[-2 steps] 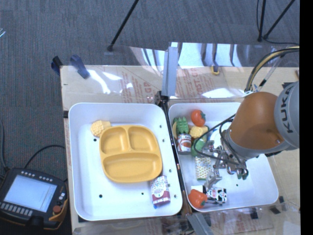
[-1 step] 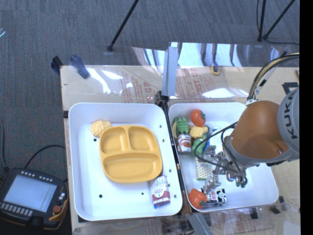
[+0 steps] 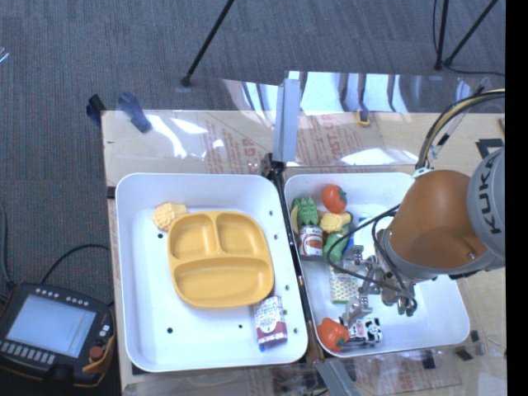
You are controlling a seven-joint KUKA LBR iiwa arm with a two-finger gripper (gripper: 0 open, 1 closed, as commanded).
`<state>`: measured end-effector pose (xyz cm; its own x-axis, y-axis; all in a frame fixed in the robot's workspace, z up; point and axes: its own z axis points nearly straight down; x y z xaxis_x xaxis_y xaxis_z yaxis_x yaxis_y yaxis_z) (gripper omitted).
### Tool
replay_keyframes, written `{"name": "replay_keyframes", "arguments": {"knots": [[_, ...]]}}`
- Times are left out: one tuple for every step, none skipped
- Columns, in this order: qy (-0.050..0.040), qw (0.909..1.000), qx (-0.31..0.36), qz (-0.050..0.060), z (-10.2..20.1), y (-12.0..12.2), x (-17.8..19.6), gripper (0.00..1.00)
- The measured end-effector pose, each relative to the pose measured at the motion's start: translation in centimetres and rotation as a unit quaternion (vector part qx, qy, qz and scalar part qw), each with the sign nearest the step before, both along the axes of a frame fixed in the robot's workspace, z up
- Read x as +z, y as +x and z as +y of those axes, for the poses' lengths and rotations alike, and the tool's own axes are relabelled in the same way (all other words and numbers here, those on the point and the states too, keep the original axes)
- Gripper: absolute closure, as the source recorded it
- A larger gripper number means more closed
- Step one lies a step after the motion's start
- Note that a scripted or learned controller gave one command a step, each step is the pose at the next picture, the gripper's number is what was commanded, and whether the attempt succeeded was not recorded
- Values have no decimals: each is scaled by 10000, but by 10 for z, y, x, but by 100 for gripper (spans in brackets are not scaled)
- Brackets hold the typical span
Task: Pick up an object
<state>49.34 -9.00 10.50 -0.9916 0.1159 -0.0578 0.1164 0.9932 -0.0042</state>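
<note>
My end effector [image 3: 363, 291] hangs over the right bin [image 3: 450, 324], above a pale waffle-like piece [image 3: 341, 285]; whether it is wide or narrow I cannot tell. Just below it lie a tomato [image 3: 332, 333] and a small cow toy [image 3: 365, 331]. The left bin [image 3: 140, 320] holds a yellow tray [image 3: 220, 258] and a can [image 3: 270, 322].

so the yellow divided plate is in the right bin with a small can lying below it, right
Not quite: the camera view shows the yellow divided plate in the left bin, not the right one. The small can does lie just below it.
</note>
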Motion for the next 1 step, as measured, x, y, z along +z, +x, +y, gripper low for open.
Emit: {"name": "replay_keyframes", "arguments": {"knots": [[-3, 10000, 20, 1, 0, 0, 0, 0]]}}
